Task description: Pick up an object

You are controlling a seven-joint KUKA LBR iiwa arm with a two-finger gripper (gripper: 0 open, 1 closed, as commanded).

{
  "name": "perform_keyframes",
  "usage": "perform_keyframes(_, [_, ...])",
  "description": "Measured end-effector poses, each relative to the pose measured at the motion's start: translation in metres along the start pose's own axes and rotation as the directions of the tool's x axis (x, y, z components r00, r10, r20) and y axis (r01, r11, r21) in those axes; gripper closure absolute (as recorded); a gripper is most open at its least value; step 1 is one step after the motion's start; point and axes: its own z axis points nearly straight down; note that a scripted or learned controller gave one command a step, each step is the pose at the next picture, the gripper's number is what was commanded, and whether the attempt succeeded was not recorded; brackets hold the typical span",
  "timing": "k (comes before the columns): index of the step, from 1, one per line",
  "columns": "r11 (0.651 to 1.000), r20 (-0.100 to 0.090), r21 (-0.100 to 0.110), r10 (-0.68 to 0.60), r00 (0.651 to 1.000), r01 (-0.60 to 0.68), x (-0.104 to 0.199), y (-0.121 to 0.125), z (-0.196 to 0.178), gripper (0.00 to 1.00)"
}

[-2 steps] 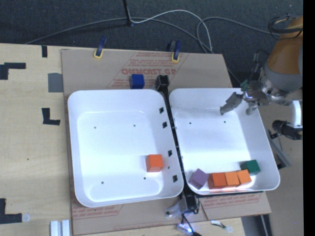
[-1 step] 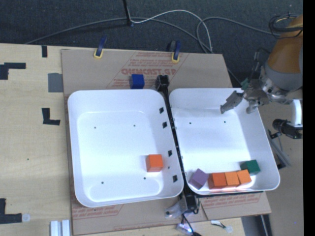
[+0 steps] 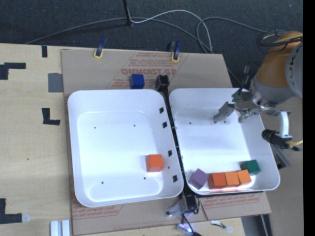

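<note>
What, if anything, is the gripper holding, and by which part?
Nothing: the gripper hangs over bare floor of the right bin with open, empty jaws.

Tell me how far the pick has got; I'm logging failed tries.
Nothing looks picked yet. The gripper is over the upper part of the right bin, with nothing visible between its fingers. The purple block, two orange blocks and green block sit along that bin's near edge; another orange cube lies in the left bin. The descent, the grasp and the lift are all left.
</note>
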Motion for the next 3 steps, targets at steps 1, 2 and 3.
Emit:
perform_keyframes(1, [1.0,0.0,-0.001,0.0,1.0,0.0,-0.002,0.001,0.043,0.0])
perform_keyframes(2, [1.0,0.001,-0.004,-0.001,1.0,0.001,-0.001,0.001,0.07,0.0])
perform_keyframes(3, [1.0,0.002,-0.006,-0.001,1.0,0.001,-0.001,0.002,0.058,1.0])
